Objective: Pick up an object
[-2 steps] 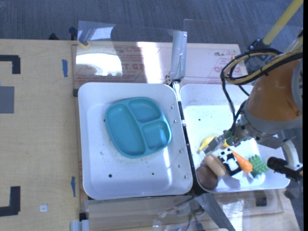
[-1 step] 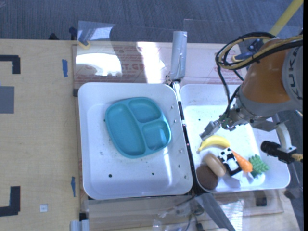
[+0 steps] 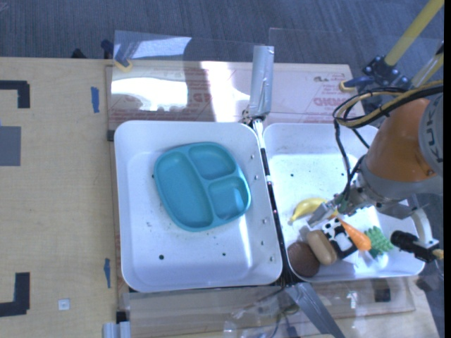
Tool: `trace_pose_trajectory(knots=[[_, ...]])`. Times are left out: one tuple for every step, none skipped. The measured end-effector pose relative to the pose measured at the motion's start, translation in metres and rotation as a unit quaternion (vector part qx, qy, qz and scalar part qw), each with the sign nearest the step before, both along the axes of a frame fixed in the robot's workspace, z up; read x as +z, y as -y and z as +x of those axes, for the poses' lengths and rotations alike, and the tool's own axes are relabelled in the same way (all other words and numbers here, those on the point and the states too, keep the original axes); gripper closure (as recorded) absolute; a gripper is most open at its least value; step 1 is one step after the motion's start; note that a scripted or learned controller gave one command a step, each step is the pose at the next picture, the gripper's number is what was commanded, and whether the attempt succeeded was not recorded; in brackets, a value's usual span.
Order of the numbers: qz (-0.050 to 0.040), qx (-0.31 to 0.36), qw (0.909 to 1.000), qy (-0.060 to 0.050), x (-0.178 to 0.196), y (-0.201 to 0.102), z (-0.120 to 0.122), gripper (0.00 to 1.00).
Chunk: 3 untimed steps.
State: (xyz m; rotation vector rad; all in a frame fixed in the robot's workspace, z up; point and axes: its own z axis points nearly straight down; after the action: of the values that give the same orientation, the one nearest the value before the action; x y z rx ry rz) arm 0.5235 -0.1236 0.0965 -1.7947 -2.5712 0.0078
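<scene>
Arm: the grey KUKA with its orange band reaches in from the right, wrist low over the right bin (image 3: 303,153).
Gripper: the gripper (image 3: 331,213) sits just beside the banana (image 3: 308,208), on its right end; whether it is spread or closed cannot be told, since the wrist and cables hide that part.
Holding: nothing can be seen held in it (so no grasp should be claimed).
Candidate objects: the banana lies near the middle of the right bin; the carrot (image 3: 356,236), a green leafy toy (image 3: 379,241), a tan bread-like piece (image 3: 320,246) and a brown round item (image 3: 304,258) crowd the bin's front edge, some touching.
Left bin: the left bin (image 3: 141,245) carries a blue divided plate (image 3: 203,185), well apart from the arm.
Risk, banana: its curved, smooth body could slide away if the gripper lands off-centre, pushing it instead of closing around it.
Risk, clutter: a descent slightly toward the front would probably strike the carrot or bread piece, nudging the pile or pinching two things at once.
Risk, wall: objects pressed against the front rim leave little room beside them.
</scene>
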Motion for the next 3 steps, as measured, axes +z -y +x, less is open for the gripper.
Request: trace_pose_trajectory(knots=[[0.0001, 0.002, 1.0000, 0.006, 0.014, -0.002, 0.004, 1.00], [0.0004, -0.134, 0.9909, 0.006, 0.089, -0.063, 0.035, 1.00], [-0.0007, -0.101, 0.9949, 0.005, 0.088, -0.065, 0.071, 1.00]])
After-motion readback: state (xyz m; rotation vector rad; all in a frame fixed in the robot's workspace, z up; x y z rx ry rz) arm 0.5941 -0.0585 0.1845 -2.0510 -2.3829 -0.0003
